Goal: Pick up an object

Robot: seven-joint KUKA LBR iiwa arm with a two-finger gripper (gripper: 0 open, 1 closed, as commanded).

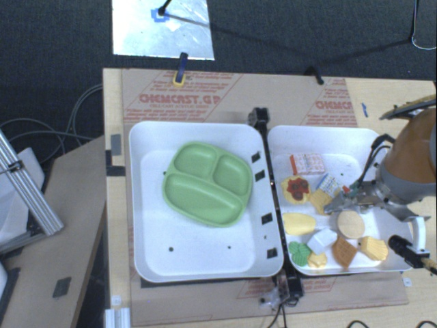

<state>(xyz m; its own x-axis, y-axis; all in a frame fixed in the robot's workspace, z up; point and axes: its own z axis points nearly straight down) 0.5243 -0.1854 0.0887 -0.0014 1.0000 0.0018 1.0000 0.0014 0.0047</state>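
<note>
The right bin (341,150) holds several toy food pieces. My gripper (339,202) reaches in from the right and sits low among them, just right of a yellow wedge (319,200) and above a round beige biscuit (351,224). A blue and white packet (328,183) lies just behind the gripper. Further left are a red topped piece (297,188), a red and white box (307,162) and a yellow oval (299,223). Nothing shows as lifted.
Along the right bin's front lie a white block (322,239), a green piece (298,251), a brown slice (343,251) and an orange-yellow chunk (373,248). The left bin (147,244) holds a green divided plate (208,183). Black clips (266,197) line the wall between the bins.
</note>
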